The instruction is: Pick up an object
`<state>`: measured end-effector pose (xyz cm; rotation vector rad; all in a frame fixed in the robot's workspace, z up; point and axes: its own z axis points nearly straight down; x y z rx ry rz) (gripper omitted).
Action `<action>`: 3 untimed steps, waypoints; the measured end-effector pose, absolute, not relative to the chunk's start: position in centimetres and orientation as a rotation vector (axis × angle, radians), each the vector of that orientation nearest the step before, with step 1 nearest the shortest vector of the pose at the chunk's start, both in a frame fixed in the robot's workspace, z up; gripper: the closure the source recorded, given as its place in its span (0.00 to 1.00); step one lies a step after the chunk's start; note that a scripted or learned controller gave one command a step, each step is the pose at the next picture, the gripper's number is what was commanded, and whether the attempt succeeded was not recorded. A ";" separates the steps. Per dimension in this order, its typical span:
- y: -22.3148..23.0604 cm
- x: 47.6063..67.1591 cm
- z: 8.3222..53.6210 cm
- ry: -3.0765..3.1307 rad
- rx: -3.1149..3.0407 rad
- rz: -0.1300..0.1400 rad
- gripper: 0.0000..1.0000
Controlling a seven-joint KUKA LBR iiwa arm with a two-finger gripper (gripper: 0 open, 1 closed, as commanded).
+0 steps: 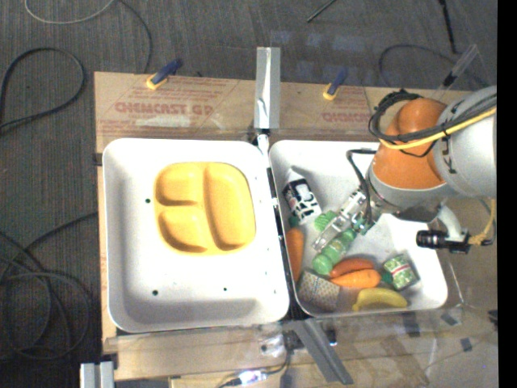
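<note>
My gripper point(349, 219) reaches down into the right bin point(420, 297) from the right, below the orange wrist band. Its tip is right over the top end of a green bottle point(329, 250) that lies slanted in the bin's middle. Whether it touches the bottle is not clear. Around the bottle lie a black-and-white bottle point(300, 199), an orange carrot point(295, 253) along the left wall, a second orange carrot-like piece point(355, 275), a yellow banana point(380, 299), a small green box point(400, 272) and a grey patterned piece point(319, 292).
The left bin point(129, 297) holds a yellow divided tray point(206, 207). A metal divider point(266, 95) stands behind the gap between the bins. Blue-and-yellow clamps point(164, 73) sit on the cardboard at the back. Cables run from the arm across the right bin's far corner.
</note>
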<state>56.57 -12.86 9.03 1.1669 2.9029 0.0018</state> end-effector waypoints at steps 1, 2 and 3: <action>-12.7 56.7 10.1 2.899 1.167 0.010 1.00; -12.8 61.9 9.2 2.959 1.040 0.002 1.00; -12.8 61.8 9.2 2.960 1.041 0.003 0.00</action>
